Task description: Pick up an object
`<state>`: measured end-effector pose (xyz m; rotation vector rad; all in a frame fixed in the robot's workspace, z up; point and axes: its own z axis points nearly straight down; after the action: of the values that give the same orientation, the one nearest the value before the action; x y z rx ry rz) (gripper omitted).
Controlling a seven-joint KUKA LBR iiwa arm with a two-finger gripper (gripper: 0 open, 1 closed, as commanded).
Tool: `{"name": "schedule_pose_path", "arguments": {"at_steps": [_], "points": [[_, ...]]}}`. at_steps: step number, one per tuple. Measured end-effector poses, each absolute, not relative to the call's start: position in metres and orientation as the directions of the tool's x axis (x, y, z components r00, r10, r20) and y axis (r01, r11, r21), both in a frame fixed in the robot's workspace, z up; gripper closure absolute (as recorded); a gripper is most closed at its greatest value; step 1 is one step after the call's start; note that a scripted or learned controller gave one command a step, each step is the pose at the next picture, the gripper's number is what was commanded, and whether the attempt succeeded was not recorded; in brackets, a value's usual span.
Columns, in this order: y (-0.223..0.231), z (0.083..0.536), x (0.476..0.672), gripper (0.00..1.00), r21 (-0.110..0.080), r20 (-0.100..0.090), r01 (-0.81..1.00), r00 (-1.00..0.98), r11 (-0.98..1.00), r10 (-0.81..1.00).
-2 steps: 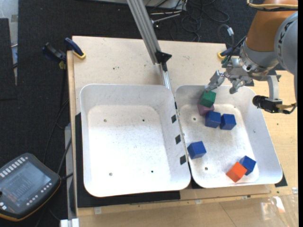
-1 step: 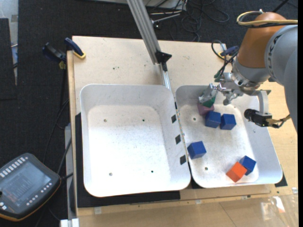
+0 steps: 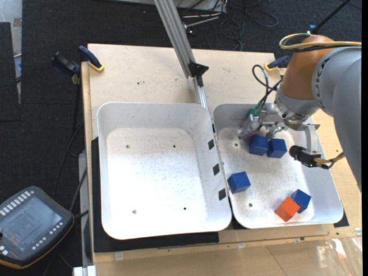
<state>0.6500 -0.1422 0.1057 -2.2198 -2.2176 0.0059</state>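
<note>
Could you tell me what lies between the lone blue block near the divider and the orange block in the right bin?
Nothing: in the camera view, bare bin floor separates the lone blue block from the orange block.

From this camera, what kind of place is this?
Probably a robotics lab grasping bench: two white bins on a clamped board, blue blocks under the end effector, a teach pendant and loose cables on dark carpet.

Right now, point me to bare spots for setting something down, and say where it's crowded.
The left bin has a bare floor from wall to wall. In the right bin, bare floor lies between the lone blue cube and the orange cube. It is crowded under the gripper, at the two blue cubes.
</note>
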Motion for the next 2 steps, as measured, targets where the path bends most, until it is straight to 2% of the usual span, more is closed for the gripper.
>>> {"name": "schedule_pose_path", "arguments": {"at_steps": [1,2], "points": [[-0.142,0.119,0.652,1.00,0.000,-0.001,1.000,0.001,-0.001,1.000],[-0.143,0.166,0.661,1.00,0.003,-0.001,1.000,-0.002,0.002,1.000]]}}
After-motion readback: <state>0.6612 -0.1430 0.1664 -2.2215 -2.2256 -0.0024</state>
